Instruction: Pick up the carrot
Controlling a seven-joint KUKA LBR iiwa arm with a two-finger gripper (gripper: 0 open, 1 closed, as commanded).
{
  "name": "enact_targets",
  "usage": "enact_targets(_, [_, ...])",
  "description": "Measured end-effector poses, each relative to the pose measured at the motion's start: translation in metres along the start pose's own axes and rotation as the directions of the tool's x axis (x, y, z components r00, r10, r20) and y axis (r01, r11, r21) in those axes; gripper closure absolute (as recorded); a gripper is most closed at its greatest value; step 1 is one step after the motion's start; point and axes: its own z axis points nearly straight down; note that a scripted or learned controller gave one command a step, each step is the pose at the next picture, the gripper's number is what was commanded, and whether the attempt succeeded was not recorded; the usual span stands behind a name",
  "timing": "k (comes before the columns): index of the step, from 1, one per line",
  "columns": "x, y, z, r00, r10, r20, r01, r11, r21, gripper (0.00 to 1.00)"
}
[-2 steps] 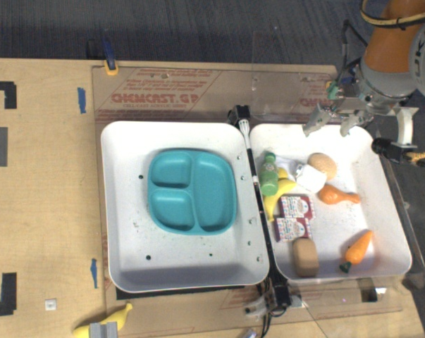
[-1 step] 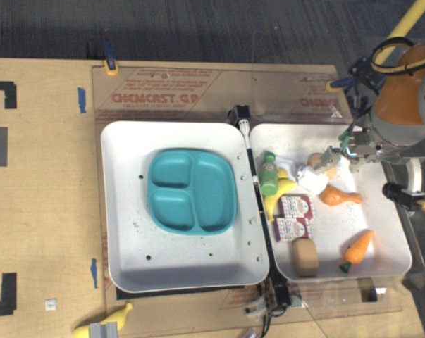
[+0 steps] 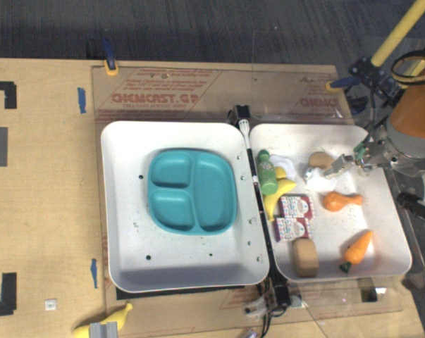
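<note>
Because the arm reaches in from the right, the gripper [image 3: 359,157] is seen at the upper right corner of the right bin [image 3: 399,255], low over the white floor and just beside a crumpled white wrapper [image 3: 318,180]. Whether its pincer is open or closed cannot be told, since that part is small and blurred, and nothing can be made out in it.

The carrot [image 3: 359,247] is found in the lower right part of the same bin, lying at a slant with its green end [image 3: 345,267] toward the front wall and its orange body pointing up to the right. It is well apart from the gripper, and bare floor is left around it, so it is judged to be open to a grasp from above.

Between the two, an orange pear-shaped toy [image 3: 341,201] is lying, and it could be mistaken for the target because of its colour. The other items are crowded along the left wall of this bin: a green bottle [image 3: 266,172], a banana [image 3: 275,194], two small pink cartons [image 3: 294,217] and a brown block [image 3: 305,256]. A brown round item [image 3: 321,160] is placed near the gripper.

The left bin [image 3: 124,210] bears a teal divided plate [image 3: 193,191], set in its middle.

The pick is judged as not yet begun; a move toward the front of the bin is needed first.
</note>
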Motion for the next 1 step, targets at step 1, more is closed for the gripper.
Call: enact_targets(1, [-0.0003,-0.0265,-0.0025,0.991,-0.13,0.021,0.131,0.991,-0.018,0.0])
